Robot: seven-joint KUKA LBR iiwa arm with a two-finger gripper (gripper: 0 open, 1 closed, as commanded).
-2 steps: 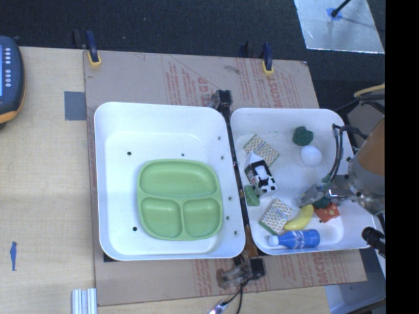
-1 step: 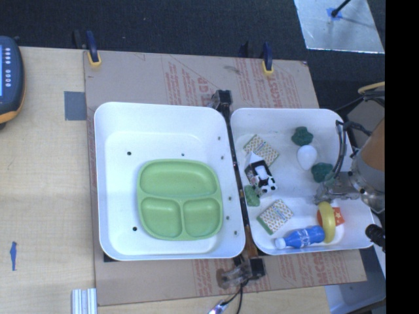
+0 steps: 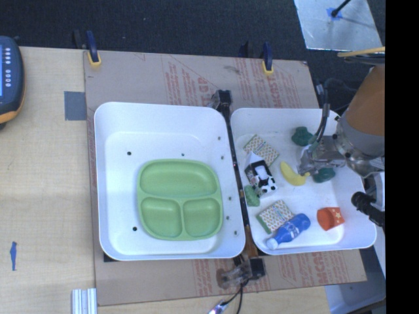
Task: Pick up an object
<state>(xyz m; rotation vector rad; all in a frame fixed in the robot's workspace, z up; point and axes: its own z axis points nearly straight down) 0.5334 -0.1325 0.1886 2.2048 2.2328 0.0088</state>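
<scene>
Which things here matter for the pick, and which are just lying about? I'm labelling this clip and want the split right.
Pick candidates, all in the right bin: banana, blue bottle, orange block, cow toy, two patterned pouches, teal pieces. The gripper works there.

Lying about: green divided tray in the left bin, blue device, clamps.

The right bin [image 3: 353, 241] has many small things in it. A yellow banana [image 3: 291, 174] lies in the middle. A blue bottle [image 3: 288, 230] lies on its side near the front. An orange block [image 3: 329, 218] sits beside it. A black and white toy [image 3: 260, 177] lies by the left wall.
</scene>
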